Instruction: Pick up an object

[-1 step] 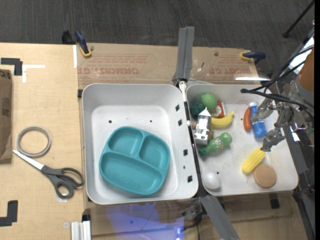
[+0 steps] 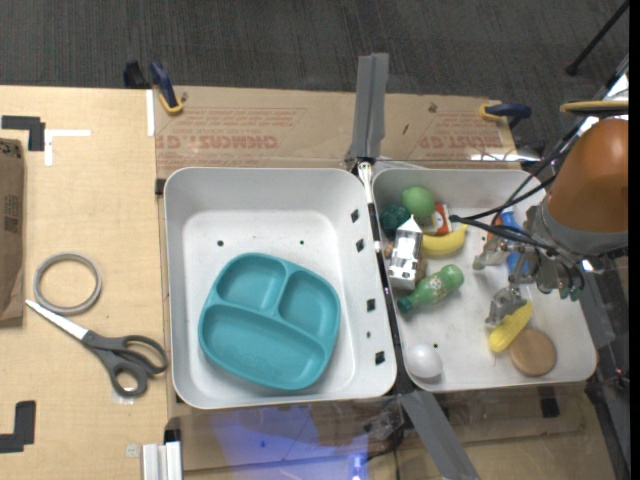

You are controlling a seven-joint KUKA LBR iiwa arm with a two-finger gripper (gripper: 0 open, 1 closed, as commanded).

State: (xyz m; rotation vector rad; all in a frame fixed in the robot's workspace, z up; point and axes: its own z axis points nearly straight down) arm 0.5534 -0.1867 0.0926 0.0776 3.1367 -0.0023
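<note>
Two white bins sit side by side on the bench. The left bin (image 2: 190,203) carries one teal divided plate (image 2: 268,320), set toward its near edge, with bare floor along the far edge and the far-left corner. The right bin (image 2: 470,368) is crowded along its left wall and its right side; open floor lies in the middle and along the near edge. Count in the right bin: one green ball (image 2: 419,203) at the far-left corner, one banana (image 2: 445,242) just beside it, one white toy block with dark markings (image 2: 404,253) against the left wall, one green bottle (image 2: 433,288) lying tilted near the wall, one white egg-shaped piece (image 2: 425,361) at the near-left corner, one yellow corn-like piece (image 2: 509,327) and one tan round disc (image 2: 533,352) toward the near-right corner, touching or nearly so. The arm enters from the right edge, its orange band over the bin's right wall. The gripper (image 2: 503,306) hangs just above the yellow piece's far end; whether its fingers are spread or pressed together, I cannot tell. On the bench left of the bins: one roll of tape (image 2: 68,283) and one pair of scissors (image 2: 105,346).
</note>
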